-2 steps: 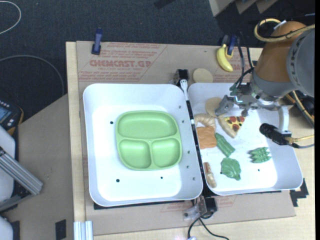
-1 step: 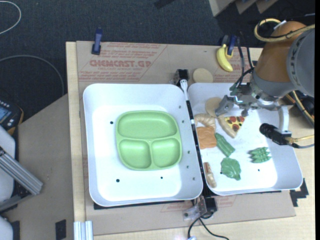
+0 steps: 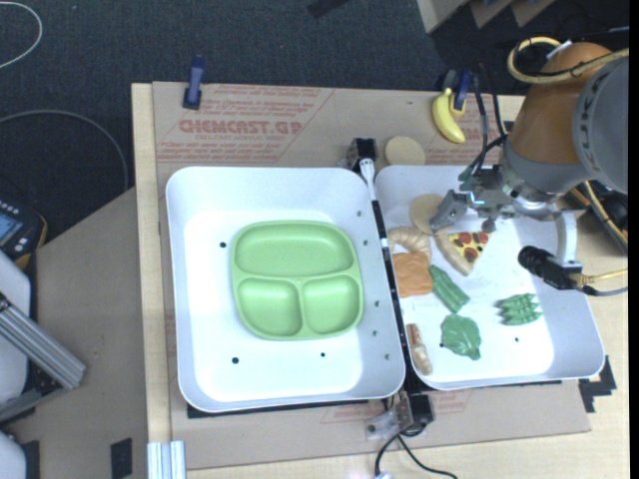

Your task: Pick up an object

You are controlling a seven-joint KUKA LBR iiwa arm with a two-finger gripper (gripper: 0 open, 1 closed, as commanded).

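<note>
**Grey arm hangs over a bin of toy food**

Grey and orange-banded, the arm reaches in from the right and we see its gripper low over the far part of the right bin. Whether it is spread or pressed together we cannot tell; its metal parts blur into one another, and nothing shows pinched in it.

Candidates for the pick crowd the right bin, likely so the arm can reach any of them. A pizza slice lies just near of the gripper, the closest piece by our reading. Left of it sit a bread roll and an orange block. Nearer to us lie a green pod, a leafy green piece and green beans, well apart from the tool.

A green divided plate sits alone in the left bin. A banana lies on the bench beyond the bins, out of play.
</note>
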